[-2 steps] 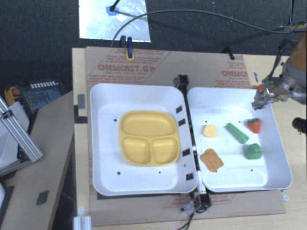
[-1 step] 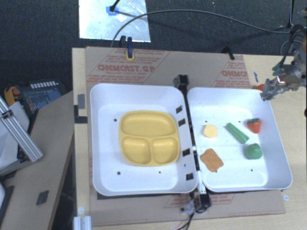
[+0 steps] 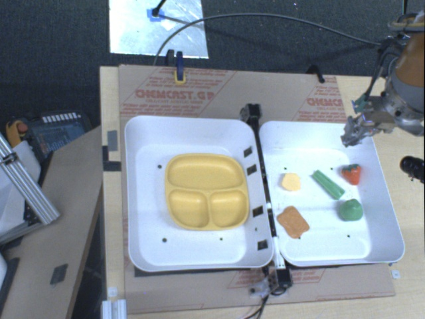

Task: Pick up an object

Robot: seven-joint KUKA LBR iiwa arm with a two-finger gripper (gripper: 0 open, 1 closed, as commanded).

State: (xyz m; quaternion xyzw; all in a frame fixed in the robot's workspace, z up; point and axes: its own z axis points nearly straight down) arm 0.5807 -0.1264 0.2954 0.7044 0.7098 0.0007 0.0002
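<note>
Five small objects lie in the right-hand shallow white plastic bin [image 3: 382,244]: a pale yellow rounded chunk [image 3: 290,181] toward 9 o'clock of the bin floor, a flat orange-brown cracker-like piece [image 3: 293,222] at about 7 o'clock, a green stick-shaped block [image 3: 328,183] near centre, lying on a diagonal, a small red-orange pepper-like piece with a green top [image 3: 352,173] at 3 o'clock, and a round green lump [image 3: 350,209] at 4 to 5 o'clock. Left-hand shallow white plastic bin [image 3: 143,138] carries a yellow three-compartment plastic tray [image 3: 204,190], nothing in its wells. Grey two-finger gripper [image 3: 350,135] hangs at the right bin's 1 o'clock corner, over the rim, above and apart from the objects; nothing hangs under it. Tip too small and dark to judge its spread: cannot tell. Judged step: approach, no target engaged yet. Nearest candidate is the red-orange piece, just toward 6 o'clock of the tool in this view. Next move calls for travel inward over one object, a straight descent, and closing squarely; the red-orange piece sits close to the wall, so clearance looks tight.
</note>
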